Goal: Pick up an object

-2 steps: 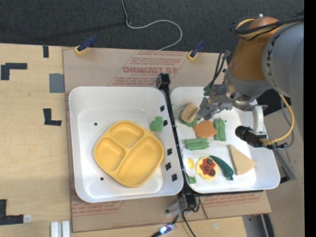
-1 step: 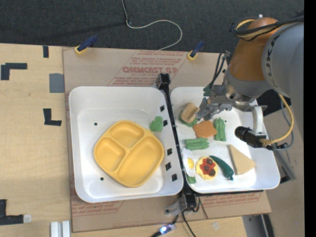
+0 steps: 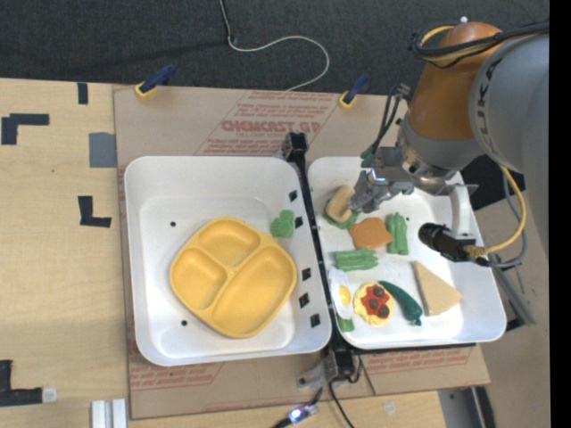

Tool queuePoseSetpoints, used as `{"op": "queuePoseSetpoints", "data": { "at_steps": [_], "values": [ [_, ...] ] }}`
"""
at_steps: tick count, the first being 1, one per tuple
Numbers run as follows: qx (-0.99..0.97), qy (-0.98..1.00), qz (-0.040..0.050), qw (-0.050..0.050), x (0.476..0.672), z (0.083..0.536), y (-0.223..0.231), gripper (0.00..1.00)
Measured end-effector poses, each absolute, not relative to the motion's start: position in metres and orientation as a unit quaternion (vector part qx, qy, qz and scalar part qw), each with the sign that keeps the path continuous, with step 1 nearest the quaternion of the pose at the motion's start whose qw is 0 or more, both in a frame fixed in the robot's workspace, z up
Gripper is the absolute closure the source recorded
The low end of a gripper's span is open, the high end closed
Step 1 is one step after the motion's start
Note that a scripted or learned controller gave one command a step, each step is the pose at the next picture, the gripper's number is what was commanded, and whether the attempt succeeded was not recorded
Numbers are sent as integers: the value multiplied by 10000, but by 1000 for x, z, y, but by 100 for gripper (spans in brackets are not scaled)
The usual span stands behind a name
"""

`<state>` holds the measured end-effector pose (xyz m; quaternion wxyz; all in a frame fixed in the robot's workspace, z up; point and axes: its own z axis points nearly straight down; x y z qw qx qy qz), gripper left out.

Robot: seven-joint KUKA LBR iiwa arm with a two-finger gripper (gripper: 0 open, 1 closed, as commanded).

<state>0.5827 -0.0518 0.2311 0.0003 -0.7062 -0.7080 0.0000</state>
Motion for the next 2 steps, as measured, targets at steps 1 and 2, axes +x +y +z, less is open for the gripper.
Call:
{"op": "queuePoseSetpoints", "data": {
  "at_steps": [1,2],
  "values": [
    [-7073,-7069,11,2,588,227,-70,100],
    [-7069,-7073,13,5,587,214,-64,100]
  ]
}}
